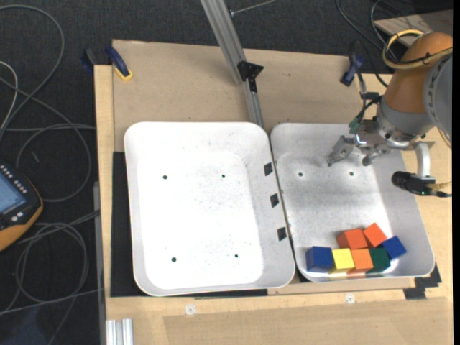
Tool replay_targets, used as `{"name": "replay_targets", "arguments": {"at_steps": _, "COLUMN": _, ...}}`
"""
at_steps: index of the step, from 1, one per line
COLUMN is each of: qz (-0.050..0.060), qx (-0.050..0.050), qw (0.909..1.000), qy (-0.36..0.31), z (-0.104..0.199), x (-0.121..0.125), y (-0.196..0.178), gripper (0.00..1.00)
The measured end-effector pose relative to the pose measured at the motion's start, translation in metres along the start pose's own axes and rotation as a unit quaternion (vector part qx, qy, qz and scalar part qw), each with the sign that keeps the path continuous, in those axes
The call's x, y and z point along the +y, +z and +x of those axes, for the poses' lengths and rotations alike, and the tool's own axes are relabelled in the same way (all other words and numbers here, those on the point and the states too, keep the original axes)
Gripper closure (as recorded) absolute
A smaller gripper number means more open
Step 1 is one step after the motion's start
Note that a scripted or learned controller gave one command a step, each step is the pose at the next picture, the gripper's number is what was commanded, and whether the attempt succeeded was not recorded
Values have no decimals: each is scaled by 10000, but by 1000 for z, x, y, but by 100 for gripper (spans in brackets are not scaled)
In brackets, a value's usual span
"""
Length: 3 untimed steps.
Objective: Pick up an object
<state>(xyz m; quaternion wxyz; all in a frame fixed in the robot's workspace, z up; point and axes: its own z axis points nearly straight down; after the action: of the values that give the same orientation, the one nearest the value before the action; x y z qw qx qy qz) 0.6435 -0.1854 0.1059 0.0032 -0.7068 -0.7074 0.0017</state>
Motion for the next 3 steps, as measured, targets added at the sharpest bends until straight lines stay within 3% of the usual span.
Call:
{"name": "replay_targets", "arguments": {"at_steps": 1, "qz": -47, "qx": -11, "qw": 10000, "qy": -5, "z": 0, "x": 3, "y": -16, "gripper": 100}}
{"name": "replay_targets", "arguments": {"at_steps": 3, "qz": -85, "qx": -24, "qw": 10000, "qy": -5, "z": 3, "x": 10, "y": -126, "gripper": 100}}
